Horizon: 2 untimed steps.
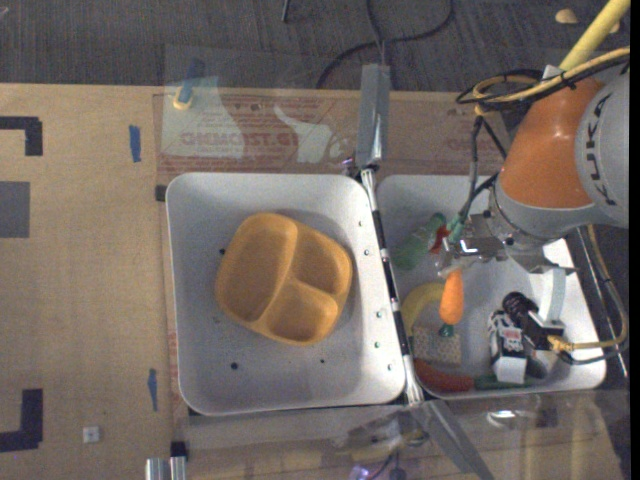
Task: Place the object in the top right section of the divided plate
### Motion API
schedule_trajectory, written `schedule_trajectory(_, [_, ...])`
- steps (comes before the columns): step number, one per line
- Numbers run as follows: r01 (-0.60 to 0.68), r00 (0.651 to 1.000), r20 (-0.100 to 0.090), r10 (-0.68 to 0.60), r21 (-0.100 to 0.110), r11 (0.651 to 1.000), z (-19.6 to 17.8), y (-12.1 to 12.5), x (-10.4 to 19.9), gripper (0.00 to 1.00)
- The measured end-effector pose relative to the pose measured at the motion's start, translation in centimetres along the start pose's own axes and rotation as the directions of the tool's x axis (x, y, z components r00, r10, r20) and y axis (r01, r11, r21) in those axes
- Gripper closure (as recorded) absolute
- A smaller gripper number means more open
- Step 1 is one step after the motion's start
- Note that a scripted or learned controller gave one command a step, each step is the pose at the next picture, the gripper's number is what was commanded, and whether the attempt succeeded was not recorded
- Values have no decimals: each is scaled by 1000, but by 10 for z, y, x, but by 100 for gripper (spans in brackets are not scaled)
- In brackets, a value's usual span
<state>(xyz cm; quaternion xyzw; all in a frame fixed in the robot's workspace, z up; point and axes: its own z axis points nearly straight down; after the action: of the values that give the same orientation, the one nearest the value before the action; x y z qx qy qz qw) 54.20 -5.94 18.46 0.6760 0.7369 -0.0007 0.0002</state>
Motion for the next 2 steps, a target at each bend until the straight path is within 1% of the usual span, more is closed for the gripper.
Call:
schedule_trajectory(1, [-70, 998, -1, 70, -1, 998, -52, 21, 80, 100])
schedule_trajectory(2, [251, 968, 1, -251, -4, 968, -73, 57, 150, 100])
